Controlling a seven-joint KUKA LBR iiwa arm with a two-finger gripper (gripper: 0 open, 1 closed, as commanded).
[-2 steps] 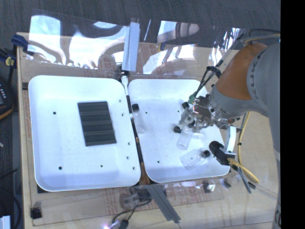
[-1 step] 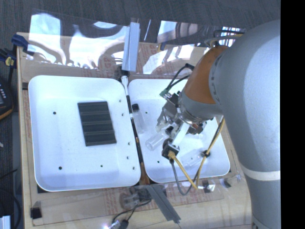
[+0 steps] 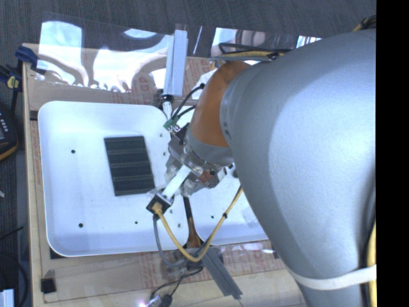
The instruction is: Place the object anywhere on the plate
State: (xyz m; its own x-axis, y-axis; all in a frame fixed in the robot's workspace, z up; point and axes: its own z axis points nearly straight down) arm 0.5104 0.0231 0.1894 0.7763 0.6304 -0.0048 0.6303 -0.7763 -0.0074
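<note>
The dark ribbed plate lies in the view's left bin, just left of your hand, its long side running up the view. Whether the hand holds anything, you cannot tell.

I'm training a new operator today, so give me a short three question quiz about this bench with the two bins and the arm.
1. True or false: the dark ribbed slab lies flat in the white bin on the view's left.
2. Multiple choice: the grey arm enters the view from A) the left, B) the right, C) the bottom left corner.
3. Fill in: the band above the arm's wrist is coloured ____.
Key: 1 true; 2 B; 3 orange.
</note>
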